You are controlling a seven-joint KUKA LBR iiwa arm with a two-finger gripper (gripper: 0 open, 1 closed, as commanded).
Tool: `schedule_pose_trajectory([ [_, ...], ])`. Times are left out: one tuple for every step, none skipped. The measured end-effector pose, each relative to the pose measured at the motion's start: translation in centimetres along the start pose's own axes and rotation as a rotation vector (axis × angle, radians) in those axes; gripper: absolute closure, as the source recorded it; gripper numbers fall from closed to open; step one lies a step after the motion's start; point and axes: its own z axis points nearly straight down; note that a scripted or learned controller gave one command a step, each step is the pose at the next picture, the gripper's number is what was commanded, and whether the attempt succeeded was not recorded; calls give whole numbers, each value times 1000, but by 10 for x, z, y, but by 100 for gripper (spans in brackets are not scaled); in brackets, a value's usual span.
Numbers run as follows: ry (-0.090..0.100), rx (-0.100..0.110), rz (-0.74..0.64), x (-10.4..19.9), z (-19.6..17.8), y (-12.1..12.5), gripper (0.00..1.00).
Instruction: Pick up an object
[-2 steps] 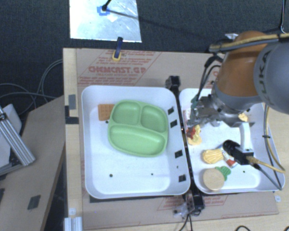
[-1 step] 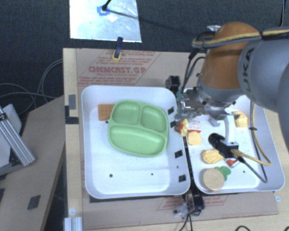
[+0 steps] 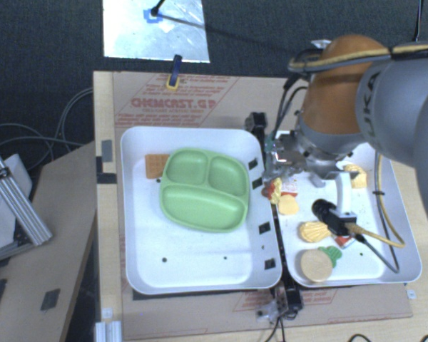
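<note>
The right bin [image 3: 396,262] holds several toy food pieces. A small red and orange piece [image 3: 274,189] and a yellow piece [image 3: 288,205] lie near its left wall. A ridged yellow chip [image 3: 313,231], a round tan disc [image 3: 316,265] and a green piece [image 3: 333,254] lie toward the front. A yellow and white piece [image 3: 356,177] sits beside the arm. My gripper [image 3: 277,157] hangs low over the bin's back left corner, just above the red and orange piece. The wrist hides what is under it.
The left bin [image 3: 139,262] holds a green divided plate [image 3: 203,189] with a flat orange square [image 3: 155,165] behind it. The divider between the bins runs right beside the gripper. The grey and orange arm [image 3: 342,91] covers the back of the right bin.
</note>
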Motion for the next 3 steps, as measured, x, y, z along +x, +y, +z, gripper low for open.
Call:
schedule_pose_trajectory([
  [0,1,1,3,19,-5,100],
  [1,-2,-4,7,-2,1,100],
  [0,1,-1,9,18,2,100],
])
